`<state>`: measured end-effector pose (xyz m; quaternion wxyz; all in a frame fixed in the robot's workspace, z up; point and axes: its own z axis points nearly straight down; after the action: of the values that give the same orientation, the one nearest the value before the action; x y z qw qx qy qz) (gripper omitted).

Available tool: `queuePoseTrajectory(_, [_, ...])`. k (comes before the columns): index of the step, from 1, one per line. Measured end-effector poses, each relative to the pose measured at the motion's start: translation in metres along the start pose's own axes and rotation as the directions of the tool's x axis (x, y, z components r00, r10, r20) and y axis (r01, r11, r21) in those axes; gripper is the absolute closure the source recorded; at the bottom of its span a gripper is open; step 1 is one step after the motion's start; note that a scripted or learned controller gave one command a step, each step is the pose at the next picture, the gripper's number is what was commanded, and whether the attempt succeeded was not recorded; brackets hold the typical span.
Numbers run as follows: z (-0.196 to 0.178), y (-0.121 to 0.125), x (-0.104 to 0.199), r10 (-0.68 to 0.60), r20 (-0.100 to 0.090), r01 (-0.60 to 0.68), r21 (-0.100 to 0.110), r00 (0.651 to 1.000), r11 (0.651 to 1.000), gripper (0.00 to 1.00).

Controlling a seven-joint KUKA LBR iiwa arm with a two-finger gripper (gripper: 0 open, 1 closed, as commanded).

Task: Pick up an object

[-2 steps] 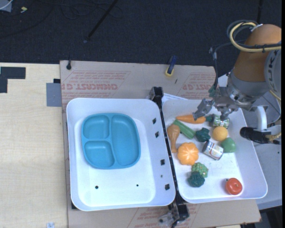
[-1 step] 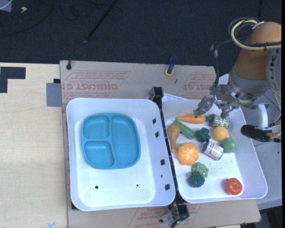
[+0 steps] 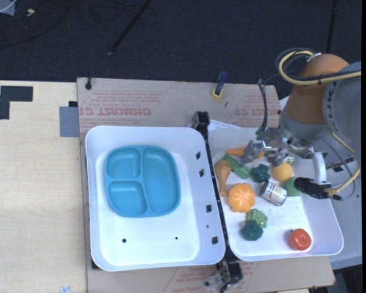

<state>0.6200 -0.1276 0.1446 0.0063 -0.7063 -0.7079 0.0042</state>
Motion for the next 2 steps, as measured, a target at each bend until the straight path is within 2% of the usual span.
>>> queuePoseTrajectory(1, [0.0563, -0.0004, 0.0004, 0.002, 0.004, -0.002, -0.005, 1.000, 1.000, 0.00])
queuePoseTrajectory(2, [0.0479, -0.0005, 0.0005, 0.004, 0.000, -0.004, 0.000, 1.000, 1.000, 1.00])
